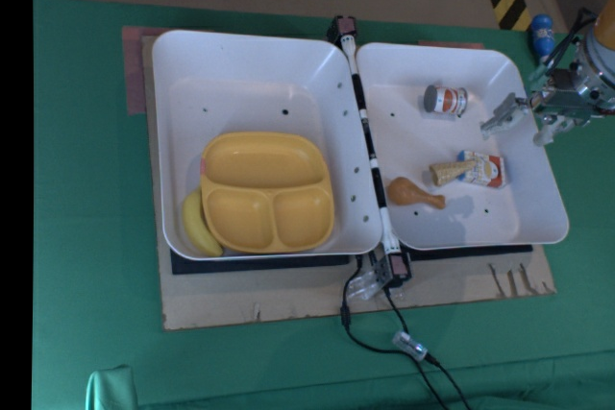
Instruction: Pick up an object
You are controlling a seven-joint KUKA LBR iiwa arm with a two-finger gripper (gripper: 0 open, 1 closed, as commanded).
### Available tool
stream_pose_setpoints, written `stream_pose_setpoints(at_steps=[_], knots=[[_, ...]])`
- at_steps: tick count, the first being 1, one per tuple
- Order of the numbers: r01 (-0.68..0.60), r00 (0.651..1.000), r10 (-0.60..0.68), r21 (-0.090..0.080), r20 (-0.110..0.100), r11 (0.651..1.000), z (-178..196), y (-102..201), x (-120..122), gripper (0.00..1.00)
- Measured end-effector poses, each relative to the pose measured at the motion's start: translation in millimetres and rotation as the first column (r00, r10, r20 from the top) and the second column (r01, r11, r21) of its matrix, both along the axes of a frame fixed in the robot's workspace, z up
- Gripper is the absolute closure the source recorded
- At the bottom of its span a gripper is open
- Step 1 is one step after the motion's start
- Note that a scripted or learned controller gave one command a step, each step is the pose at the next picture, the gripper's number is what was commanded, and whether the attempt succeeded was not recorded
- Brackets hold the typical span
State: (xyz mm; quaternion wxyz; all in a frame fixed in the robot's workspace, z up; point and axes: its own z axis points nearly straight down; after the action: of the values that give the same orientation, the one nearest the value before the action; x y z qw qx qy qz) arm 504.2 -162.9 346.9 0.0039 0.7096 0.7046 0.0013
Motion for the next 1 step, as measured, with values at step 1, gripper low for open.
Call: stream_pose_setpoints(at_steps=[1], knots=[[0.0,1.0,0.0,-0.002,0.004,1.0,-155.3,-13.5,-33.1,0.0]])
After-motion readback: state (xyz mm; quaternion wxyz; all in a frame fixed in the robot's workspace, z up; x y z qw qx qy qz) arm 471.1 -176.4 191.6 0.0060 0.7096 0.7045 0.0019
